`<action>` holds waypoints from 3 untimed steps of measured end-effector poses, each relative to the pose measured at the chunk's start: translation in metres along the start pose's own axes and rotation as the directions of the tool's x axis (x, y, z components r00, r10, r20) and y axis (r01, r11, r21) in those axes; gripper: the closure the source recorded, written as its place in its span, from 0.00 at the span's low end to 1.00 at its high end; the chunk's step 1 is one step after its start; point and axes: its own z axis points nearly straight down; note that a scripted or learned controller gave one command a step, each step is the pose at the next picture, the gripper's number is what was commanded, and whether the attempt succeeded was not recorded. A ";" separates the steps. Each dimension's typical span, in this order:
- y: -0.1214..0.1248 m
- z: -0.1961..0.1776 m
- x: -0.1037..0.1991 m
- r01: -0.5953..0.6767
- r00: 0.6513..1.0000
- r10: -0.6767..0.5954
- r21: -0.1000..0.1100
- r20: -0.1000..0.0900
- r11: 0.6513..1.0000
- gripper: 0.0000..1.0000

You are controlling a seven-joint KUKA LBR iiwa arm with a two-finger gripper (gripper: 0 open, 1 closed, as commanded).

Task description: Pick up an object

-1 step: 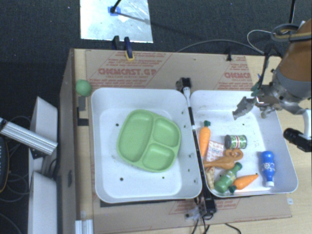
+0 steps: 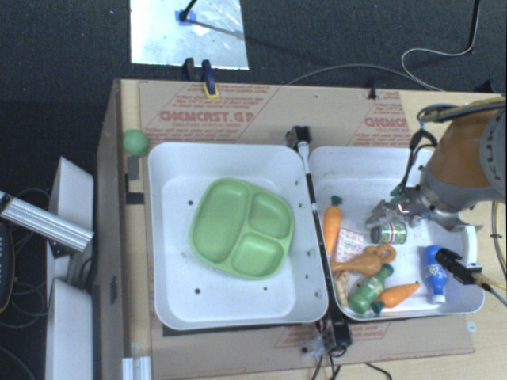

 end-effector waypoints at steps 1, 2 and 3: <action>0.000 -0.010 0.000 0.000 1.000 0.000 0.000 0.000 1.000 1.00; -0.017 -0.096 0.055 0.003 1.000 -0.003 0.000 -0.001 1.000 1.00; 0.046 -0.106 0.065 0.003 1.000 -0.003 0.001 -0.001 1.000 1.00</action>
